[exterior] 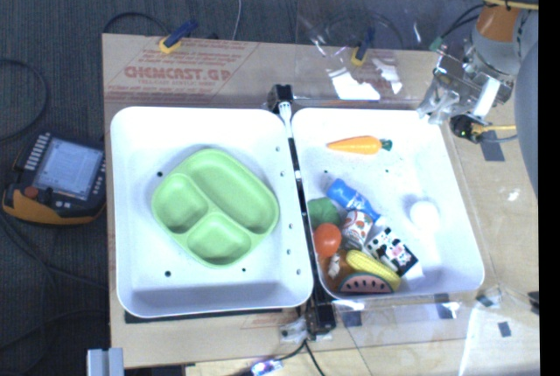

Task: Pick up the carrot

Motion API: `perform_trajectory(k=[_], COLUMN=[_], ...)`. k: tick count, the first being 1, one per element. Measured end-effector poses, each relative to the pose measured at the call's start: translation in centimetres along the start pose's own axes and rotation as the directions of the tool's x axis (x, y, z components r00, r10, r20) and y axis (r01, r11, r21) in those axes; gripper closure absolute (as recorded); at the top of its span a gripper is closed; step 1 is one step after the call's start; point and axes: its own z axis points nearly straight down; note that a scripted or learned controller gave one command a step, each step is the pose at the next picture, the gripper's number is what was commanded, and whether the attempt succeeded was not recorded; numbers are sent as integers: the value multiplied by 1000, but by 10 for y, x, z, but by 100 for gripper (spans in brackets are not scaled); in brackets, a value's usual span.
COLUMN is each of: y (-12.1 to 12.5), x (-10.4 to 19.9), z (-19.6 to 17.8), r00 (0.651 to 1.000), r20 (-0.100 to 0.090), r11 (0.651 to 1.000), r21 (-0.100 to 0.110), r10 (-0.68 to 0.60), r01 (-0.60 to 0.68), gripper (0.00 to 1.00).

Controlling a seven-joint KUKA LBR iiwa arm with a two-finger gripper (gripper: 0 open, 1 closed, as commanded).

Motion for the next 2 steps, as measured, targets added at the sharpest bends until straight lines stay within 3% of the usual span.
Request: perform_trajectory(k=[1, 2], y=[-3, -20], x=[2, 23], z=[7, 126], r00=[1000, 984], r20=[1, 1], r11=[1000, 983], r21=[14, 19], r10=[-2, -180], r01=[2, 180], gripper=[0, 0])
